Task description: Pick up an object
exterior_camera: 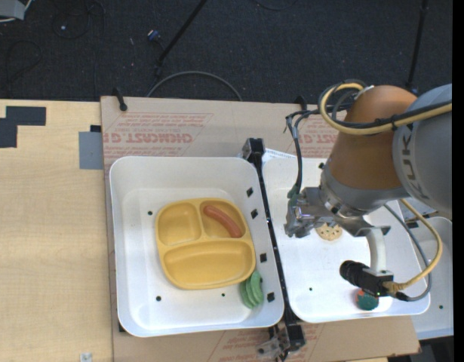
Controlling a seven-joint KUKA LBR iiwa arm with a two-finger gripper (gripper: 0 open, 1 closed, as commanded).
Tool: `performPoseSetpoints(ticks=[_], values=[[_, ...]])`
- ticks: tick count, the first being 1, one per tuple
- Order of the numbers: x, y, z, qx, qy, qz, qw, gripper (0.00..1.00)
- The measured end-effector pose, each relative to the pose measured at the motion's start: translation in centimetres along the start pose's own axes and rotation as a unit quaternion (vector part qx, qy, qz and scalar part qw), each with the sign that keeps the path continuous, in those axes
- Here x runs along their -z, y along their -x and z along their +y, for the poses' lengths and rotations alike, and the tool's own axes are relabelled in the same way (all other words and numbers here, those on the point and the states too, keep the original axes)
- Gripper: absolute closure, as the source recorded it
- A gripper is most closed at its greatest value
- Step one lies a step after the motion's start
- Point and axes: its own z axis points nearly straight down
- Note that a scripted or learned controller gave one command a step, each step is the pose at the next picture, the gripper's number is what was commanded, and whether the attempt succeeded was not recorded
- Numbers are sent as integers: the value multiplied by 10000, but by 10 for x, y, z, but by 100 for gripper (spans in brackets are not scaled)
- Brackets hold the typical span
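Upside-down red print on the cardboard sheet [179, 130].
Stamped in red capitals along the strip of cardboard showing behind the left bin [126, 202], up and to the left of the gripper [301, 225]; inverted as seen, roughly "CHEMCAST" with further letters too blurred to settle. More red lettering on the cardboard at the near edge, below and left of the gripper, too small and cut off to make out. Nothing else legible on bins, arm or bench.
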Motion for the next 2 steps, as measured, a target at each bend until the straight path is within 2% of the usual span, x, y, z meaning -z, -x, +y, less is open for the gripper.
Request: performPoseSetpoints(ticks=[1,2], values=[[9,-54,0,2,-6,-1,10000,100],[-5,-100,8,-3,-8,-7,10000,100]])
